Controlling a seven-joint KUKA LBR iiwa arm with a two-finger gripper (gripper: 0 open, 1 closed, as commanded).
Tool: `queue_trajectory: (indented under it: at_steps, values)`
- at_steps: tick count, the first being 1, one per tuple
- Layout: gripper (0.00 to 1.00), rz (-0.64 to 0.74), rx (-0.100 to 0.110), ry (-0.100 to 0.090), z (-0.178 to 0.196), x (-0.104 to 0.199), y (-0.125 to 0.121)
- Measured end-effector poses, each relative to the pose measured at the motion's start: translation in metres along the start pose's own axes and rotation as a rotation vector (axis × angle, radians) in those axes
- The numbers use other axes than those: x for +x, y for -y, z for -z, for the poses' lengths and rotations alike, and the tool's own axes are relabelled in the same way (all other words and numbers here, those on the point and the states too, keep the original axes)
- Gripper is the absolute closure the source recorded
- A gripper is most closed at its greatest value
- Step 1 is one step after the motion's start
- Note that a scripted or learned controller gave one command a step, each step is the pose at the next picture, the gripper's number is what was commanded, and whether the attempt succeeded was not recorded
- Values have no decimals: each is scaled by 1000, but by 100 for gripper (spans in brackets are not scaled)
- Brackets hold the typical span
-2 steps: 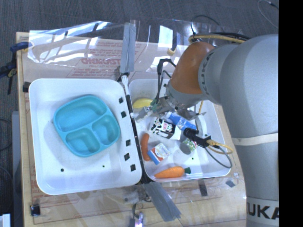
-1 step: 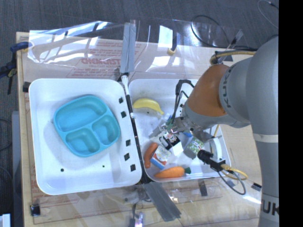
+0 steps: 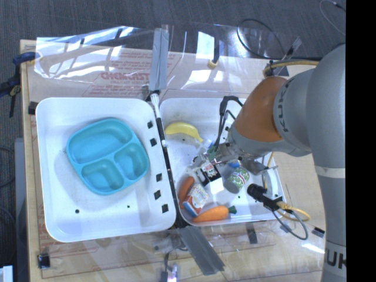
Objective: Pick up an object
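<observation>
Metal gripper (image 3: pixel 212 160) down low amid right bin (image 3: pixel 267 216) clutter, grasp impossible to tell; just beside: small carton (image 3: pixel 207 172), grey cup (image 3: pixel 234 181), sausage (image 3: pixel 185 188), carrot (image 3: pixel 211 214); banana (image 3: pixel 183 131) apart. Crowding risks nudging neighbours, closing on nothing

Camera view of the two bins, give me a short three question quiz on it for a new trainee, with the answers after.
1. True or false: the blue divided tray lies in the left bin.
2. Which bin is the gripper over? A) left B) right
3. Fill in: the banana lies farther back in the right bin than the ____.

Key: 1 true. 2 B. 3 carrot.
</observation>
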State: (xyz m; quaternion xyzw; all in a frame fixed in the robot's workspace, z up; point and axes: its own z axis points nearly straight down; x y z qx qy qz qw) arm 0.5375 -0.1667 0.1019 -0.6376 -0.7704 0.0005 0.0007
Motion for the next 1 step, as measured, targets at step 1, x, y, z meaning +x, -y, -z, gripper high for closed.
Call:
queue_trajectory:
  at_steps: [1]
  values:
    - [100, 41, 0, 0, 60, 29, -12]
